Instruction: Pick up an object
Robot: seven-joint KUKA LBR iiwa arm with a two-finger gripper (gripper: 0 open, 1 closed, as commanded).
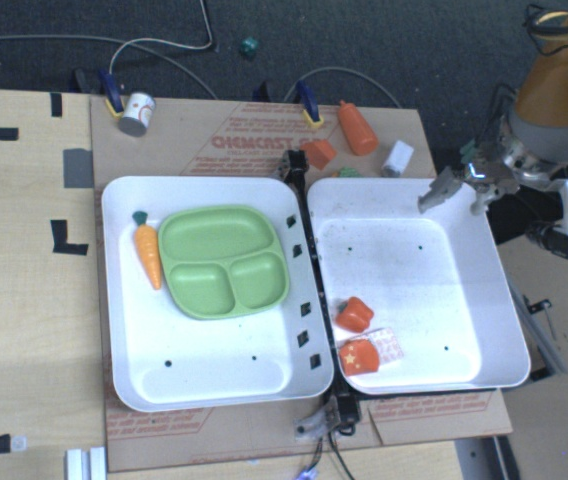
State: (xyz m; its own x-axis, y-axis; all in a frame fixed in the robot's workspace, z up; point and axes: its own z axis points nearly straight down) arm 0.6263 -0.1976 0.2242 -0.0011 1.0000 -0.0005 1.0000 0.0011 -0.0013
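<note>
- We read "CHEMCAST" on the cardboard (254, 138) behind the bins.
- Gripper (461, 194) over the right bin's (484, 308) far corner looks spread, gripping nothing.

Two white bins (124, 268), one green tray (226, 261), one carrot (148, 253), perhaps four orange items (354, 315).
</note>
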